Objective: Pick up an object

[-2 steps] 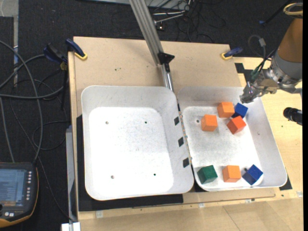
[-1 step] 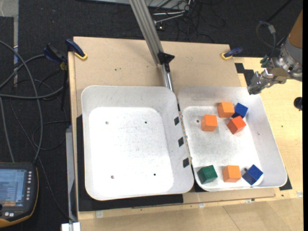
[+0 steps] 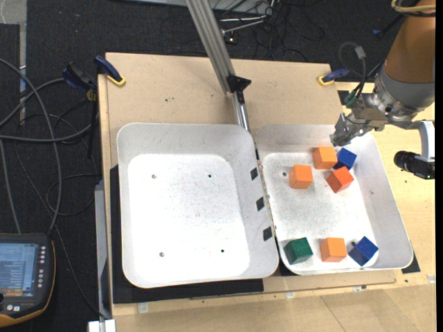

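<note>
The right bin (image 3: 387, 206) holds several small blocks. Near its far side lie an orange block (image 3: 323, 157), a blue block (image 3: 347, 159), a red-orange block (image 3: 340, 179) and another orange block (image 3: 300, 176). Along the near rim sit a green block (image 3: 299, 250), an orange block (image 3: 333, 249) and a blue block (image 3: 363, 250). My gripper (image 3: 341, 137) hangs at the bin's far right side, just above the far orange and blue blocks. Its tips are dark and small against the bin.
The left bin (image 3: 138, 144) lies beside the right one, with dark clips along the shared rim. A slanted metal pole (image 3: 211, 33) crosses the bench's far side. Clamps sit at the far bench corners; cables and a pendant lie off to the left.
</note>
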Controlling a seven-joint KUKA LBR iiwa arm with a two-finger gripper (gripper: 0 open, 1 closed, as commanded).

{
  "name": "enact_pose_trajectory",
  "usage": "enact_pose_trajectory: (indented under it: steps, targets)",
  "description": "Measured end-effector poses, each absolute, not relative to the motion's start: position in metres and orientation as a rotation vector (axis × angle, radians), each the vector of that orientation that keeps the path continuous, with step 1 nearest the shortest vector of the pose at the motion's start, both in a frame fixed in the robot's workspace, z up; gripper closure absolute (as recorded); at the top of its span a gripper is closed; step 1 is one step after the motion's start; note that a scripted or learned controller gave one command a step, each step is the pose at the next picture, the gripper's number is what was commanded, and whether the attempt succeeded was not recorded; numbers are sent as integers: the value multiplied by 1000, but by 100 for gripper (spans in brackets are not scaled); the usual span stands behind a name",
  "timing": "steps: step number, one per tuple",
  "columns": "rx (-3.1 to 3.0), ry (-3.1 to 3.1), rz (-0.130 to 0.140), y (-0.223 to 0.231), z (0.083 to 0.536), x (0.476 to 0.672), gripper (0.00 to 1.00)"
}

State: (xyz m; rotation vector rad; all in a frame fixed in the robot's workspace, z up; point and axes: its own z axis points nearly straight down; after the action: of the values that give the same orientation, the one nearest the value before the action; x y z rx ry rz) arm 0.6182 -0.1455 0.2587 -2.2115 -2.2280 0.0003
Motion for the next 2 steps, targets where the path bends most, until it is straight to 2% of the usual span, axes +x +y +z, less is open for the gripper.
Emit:
enact_pose_trajectory:
  steps: [2]
  targets:
    - [-2212,-2227,1,-61,242,591,100]
